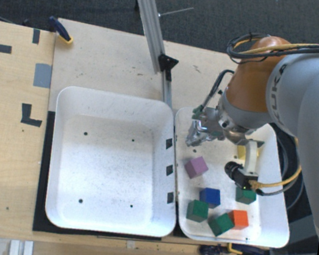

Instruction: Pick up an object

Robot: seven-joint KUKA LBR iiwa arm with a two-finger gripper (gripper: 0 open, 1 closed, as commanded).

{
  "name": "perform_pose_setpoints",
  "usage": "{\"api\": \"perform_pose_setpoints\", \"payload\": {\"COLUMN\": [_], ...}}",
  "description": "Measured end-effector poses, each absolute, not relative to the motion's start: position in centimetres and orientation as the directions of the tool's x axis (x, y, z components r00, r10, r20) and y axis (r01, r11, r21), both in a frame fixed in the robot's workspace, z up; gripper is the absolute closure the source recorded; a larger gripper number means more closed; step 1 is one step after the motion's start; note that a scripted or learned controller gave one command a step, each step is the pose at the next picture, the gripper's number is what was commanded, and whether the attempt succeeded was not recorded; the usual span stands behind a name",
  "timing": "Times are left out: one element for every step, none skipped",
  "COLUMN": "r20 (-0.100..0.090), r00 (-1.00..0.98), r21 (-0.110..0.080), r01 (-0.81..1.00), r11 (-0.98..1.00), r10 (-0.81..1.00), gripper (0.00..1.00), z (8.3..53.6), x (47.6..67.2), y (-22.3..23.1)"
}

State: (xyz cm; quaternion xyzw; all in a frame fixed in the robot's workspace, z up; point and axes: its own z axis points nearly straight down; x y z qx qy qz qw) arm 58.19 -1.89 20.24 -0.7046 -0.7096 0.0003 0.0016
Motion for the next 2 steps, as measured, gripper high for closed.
{"api": "perform_pose_setpoints", "payload": {"r20": [0.002, 0.002], "r00": [-0.006, -0.007], "r21": [-0.003, -0.002], "r01": [1.0, 1.0], "r11": [0.007, 0.007], "r10": [1.0, 1.0], "gripper": [1.0, 1.0], "z": [20.0, 20.2], "x": [57.6, 57.3], "y": [3.0, 8.1]}}
